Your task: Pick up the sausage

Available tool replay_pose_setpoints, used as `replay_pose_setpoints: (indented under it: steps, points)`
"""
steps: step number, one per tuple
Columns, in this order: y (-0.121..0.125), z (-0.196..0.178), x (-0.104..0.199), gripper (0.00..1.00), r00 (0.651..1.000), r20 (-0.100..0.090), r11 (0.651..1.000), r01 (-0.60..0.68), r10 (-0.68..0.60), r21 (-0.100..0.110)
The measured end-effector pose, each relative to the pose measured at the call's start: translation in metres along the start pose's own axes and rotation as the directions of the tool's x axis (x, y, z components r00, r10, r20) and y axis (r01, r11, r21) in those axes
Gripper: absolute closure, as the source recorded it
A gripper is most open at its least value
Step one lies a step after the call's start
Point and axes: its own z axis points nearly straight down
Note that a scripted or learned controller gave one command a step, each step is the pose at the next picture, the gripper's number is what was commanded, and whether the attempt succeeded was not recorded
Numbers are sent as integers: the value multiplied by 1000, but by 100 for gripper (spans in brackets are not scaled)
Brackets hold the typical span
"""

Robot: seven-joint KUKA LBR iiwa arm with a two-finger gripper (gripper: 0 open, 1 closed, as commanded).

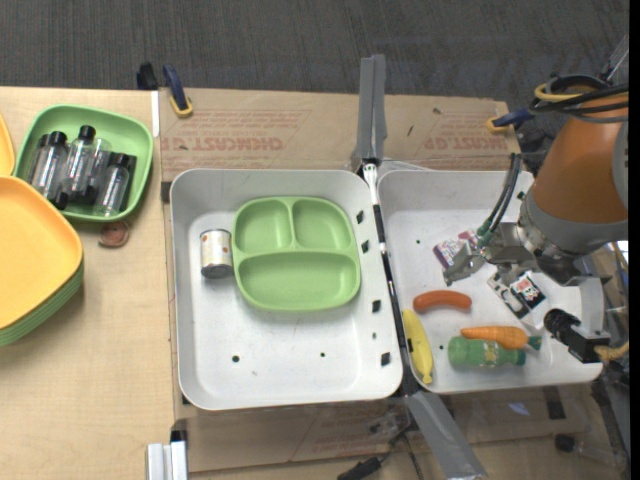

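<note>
Cardboard-covered bench (300, 133), dark carpet (300, 18)

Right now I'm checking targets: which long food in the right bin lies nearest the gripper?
The sausage, red-orange, lying just below the gripper. The carrot and banana lie lower in the bin.

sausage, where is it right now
The sausage lies in the right bin, near its middle, just above the carrot and right of the banana.
</note>
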Motion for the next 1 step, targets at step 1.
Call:
replay_pose_setpoints:
  steps: [1]
  points:
    - [-3,-18,-20,0,1000,0,1000,0,0,-1]
